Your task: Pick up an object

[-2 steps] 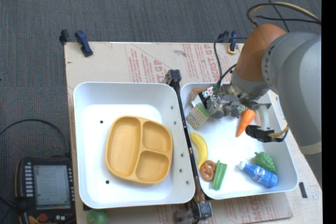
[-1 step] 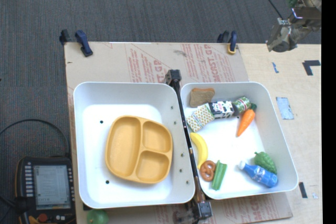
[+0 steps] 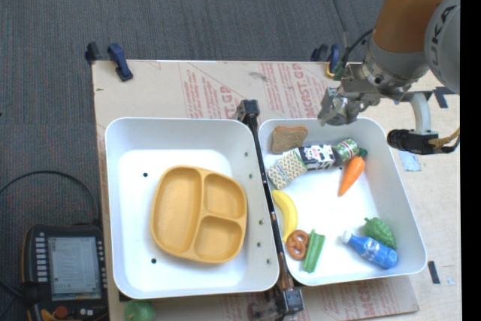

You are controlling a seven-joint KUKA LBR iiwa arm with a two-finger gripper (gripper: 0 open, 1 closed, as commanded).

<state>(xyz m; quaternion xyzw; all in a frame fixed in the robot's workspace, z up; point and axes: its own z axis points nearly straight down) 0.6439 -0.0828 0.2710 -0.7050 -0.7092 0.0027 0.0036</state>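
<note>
Here we see the gripper [image 3: 340,110] above the right bin's [image 3: 402,192] far rim; we cannot tell its state. Below lie bread slice [image 3: 288,137], carton [image 3: 316,155], can [image 3: 346,149], carrot [image 3: 350,174], closely clustered.

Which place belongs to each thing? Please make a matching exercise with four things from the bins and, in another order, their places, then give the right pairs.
Things:
1. yellow tray
2. bread slice
3. blue bottle
4. carrot

Places:
A. right bin, far left corner
B. right bin, near right corner
C. left bin, middle
D. right bin, under the green can

Pairs: 1-C, 2-A, 3-B, 4-D
</note>
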